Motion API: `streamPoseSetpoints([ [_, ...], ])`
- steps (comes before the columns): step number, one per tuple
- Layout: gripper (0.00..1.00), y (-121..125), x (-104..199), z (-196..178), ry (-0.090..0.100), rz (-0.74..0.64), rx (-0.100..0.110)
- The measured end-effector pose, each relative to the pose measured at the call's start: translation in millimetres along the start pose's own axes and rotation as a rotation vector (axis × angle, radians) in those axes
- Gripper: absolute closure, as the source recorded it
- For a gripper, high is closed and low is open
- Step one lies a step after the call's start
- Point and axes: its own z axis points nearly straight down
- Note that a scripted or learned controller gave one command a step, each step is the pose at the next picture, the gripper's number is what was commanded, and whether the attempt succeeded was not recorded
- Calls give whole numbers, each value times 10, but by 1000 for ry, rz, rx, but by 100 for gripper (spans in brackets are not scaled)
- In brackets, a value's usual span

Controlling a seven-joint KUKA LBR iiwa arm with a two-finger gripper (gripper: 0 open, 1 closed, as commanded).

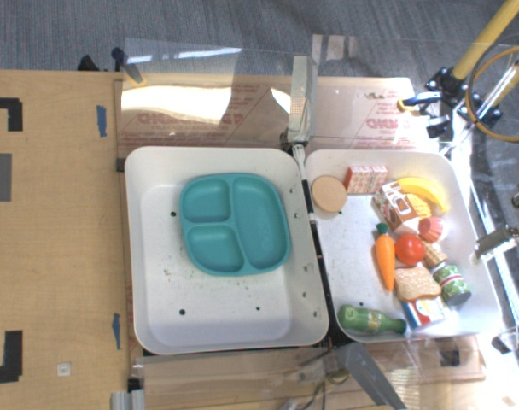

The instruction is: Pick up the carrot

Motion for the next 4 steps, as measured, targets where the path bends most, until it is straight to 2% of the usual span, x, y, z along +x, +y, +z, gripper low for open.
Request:
streamPoseSetpoints([
  [1, 0, 28, -428, 1425, -3, 44, -6],
  [2, 0, -748, -620, 2130, 5, 27, 19],
  [3, 0, -389, -830, 2135, 4, 177, 15],
  [4, 0, -479, -1000, 2140, 5, 177, 15],
])
